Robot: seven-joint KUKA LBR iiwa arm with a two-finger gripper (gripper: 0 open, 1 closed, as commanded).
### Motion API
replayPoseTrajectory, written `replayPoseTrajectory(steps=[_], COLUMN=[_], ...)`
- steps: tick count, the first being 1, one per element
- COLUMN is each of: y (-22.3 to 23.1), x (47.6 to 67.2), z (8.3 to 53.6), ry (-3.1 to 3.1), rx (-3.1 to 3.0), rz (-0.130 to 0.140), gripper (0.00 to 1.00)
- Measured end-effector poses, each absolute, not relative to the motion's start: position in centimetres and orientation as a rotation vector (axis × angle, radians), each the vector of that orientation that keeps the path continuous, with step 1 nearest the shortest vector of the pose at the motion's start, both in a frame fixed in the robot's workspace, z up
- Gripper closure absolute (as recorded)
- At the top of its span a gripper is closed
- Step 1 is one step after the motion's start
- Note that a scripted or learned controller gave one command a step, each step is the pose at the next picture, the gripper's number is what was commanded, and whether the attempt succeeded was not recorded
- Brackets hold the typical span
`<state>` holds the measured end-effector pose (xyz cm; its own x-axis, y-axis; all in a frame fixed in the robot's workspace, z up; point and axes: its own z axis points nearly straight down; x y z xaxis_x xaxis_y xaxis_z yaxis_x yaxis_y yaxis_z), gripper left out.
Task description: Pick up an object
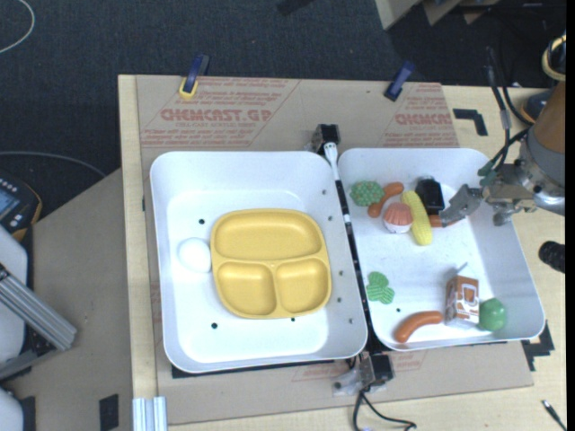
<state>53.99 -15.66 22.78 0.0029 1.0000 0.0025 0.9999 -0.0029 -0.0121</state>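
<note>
You can't tell the gripper's (463, 202) finger state — too small, blurred. Arm (548, 151) cut off at 3 o'clock edge. Black obj (430, 195) by the corn (417, 218) — can't ID it.

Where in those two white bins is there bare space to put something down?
Right bin: bare middle between corn and sausage. Left bin: bare strip above the yellow tray. Crowded: the right bin's top, near the hand, and its lower right corner.
</note>
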Motion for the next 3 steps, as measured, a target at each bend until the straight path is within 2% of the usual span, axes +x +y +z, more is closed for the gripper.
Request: replayPoseTrajectory(steps=[1, 2, 3], y=[-15.6, -15.9, -16.0], x=[54.2, 54.9, 54.4], z=[23.4, 18.8, 12.5], ry=[-2.221, -2.218, -2.215], rx=[-2.221, -2.218, -2.217], rz=[0.0, 0.004, 0.006], gripper=[0.0, 0.0, 0.0])
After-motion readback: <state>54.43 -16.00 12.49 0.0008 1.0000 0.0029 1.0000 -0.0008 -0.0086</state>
